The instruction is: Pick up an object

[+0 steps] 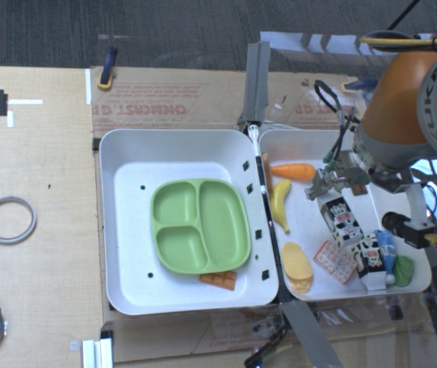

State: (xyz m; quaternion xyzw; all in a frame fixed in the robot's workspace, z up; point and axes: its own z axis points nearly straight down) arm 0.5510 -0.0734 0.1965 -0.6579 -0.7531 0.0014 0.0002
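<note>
My gripper (336, 187) hangs over the back half of the right bin (422, 282), its fingers spread and nothing between them. Just in front of it lies a black-and-white patterned box (342, 221). To its left are an orange carrot (294, 172) and a yellow banana (280, 203). Nearer the front of the bin lie a pale yellow bun (298, 265), a pink patterned packet (332, 261), a second black-and-white box (370, 257), a blue item (386, 251) and a green item (404, 271).
The left bin (119, 205) holds a green divided plate (201, 225) and an orange waffle piece (220, 280) at its front edge. A grey tape ring (8, 219) lies on the wooden bench to the left. The arm's orange band (402, 98) rises over the right bin's back corner.
</note>
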